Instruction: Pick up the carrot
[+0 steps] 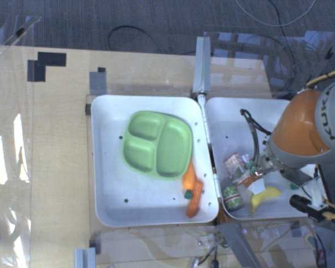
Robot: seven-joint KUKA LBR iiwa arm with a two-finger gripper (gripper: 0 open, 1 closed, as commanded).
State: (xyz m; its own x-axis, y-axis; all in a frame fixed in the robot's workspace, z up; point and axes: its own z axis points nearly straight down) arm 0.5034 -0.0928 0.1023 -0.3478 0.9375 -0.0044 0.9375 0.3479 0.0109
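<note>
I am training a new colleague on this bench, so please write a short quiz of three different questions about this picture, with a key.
1. True or false: the carrot lies in the same bin as the green plate.
2. Which thing lies in the right bin? A) banana B) carrot C) green plate
3. Fill in: the carrot lies at the plate's lower ____ edge.

Key
1. True. Both are in the left bin.
2. A. The banana lies near a small can, below the arm.
3. Right. Whether they touch is not clear.
</note>
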